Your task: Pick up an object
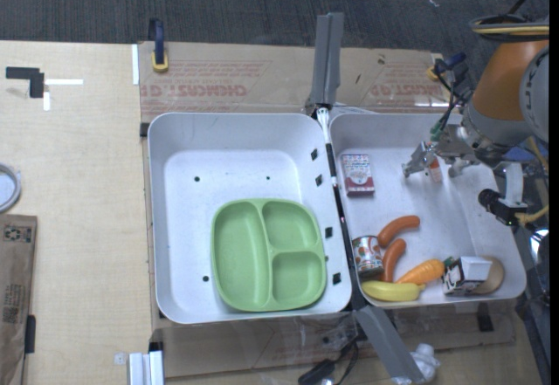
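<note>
Gripper [433, 162]: over the upper right part of the right bin, fingers pointing down toward the bin floor; a small reddish bit shows at the tips, but whether they are spread or pressed together cannot be told.
Arm [511, 86]: comes in from the right, above the bin's far right corner.
Right bin [397, 125]: the floor straight under and around the gripper is bare white; the far wall is just behind it.
Red box [356, 174]: to the gripper's left, lying flat near the divider wall.
Sausages [397, 239]: two of them, below and slightly left of the gripper, near mid-bin, one angled above the other.
Can [367, 256]: lower left of the gripper, tight against the divider.
Banana [390, 291]: along the near wall, well below the gripper.
Carrot [420, 271]: just above the banana, touching it.
White box [470, 273]: in the near right corner, below the gripper, close to the wall.
Left bin [175, 200]: well to the gripper's left.
Green tray [269, 254]: in the left bin's near half, with three compartments.
</note>
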Robot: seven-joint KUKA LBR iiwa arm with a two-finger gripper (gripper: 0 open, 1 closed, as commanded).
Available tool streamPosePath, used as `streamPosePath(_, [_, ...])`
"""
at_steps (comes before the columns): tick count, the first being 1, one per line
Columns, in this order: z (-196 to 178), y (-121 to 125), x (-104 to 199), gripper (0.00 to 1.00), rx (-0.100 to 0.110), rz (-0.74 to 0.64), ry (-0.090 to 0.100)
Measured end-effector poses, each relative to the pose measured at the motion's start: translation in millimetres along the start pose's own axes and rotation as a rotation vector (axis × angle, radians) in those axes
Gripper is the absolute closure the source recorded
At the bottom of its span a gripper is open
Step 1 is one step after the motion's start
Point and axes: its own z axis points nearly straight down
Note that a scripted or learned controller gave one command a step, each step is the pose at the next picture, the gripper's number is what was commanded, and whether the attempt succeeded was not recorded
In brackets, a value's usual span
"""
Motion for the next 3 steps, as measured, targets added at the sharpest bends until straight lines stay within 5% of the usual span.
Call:
streamPosePath(1, [-19, 36, -22, 0.00, 0.003, 0.038, 0.008])
streamPosePath(2, [-27, 37, -24, 1.00, 0.001, 0.034, 0.002])
streamPosePath(3, [-142, 34, 22, 1.00, 0.002, -0.006, 0.001])
